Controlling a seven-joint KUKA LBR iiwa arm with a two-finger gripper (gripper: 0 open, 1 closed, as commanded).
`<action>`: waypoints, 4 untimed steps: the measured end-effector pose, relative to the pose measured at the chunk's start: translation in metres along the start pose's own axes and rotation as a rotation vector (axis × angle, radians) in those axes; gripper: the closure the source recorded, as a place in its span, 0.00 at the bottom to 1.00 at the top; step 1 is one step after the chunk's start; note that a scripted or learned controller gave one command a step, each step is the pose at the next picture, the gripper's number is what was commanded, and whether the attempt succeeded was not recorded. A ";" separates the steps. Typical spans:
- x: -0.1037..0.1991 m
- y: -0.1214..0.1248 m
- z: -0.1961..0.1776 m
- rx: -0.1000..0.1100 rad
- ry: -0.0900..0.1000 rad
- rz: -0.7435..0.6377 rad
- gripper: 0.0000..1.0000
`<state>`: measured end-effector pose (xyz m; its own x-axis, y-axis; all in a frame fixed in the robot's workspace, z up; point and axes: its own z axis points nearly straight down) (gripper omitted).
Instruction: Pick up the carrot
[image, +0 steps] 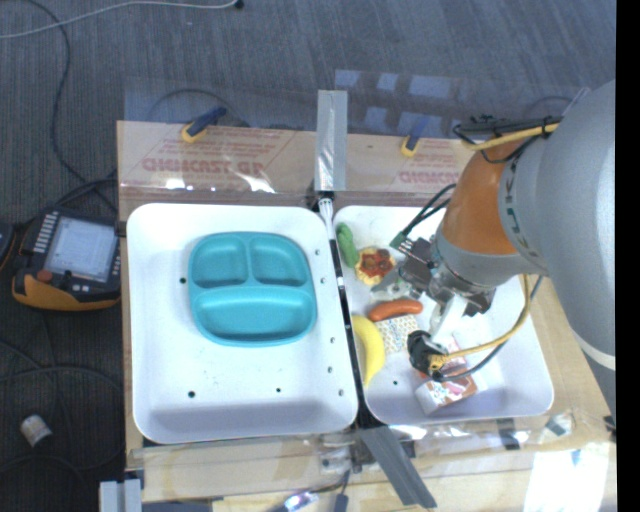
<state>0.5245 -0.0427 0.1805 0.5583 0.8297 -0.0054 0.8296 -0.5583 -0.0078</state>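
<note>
The carrot (396, 308), a short orange-red piece, lies flat in the right bin (520, 385), near that bin's middle left. My gripper (428, 283) hangs just right of and slightly above the carrot, under the orange wrist band. The arm's grey body covers the bin's right part. Nothing shows between the carrot and the bin floor, so the carrot rests there.
Around the carrot lie a green vegetable (346, 243), a red and yellow toy food (376, 264), a banana (368, 346), a white speckled piece (396, 333) and a small box (446, 391). The left bin (160, 400) holds a teal divided plate (252, 288).
</note>
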 end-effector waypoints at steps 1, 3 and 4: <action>-0.049 0.009 0.000 0.001 0.001 0.111 0.00; -0.045 0.075 0.028 -0.003 -0.001 0.186 0.00; -0.080 0.159 -0.067 -0.004 -0.001 0.245 0.00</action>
<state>0.6121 -0.1978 0.2467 0.7427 0.6696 -0.0077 0.6696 -0.7427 -0.0021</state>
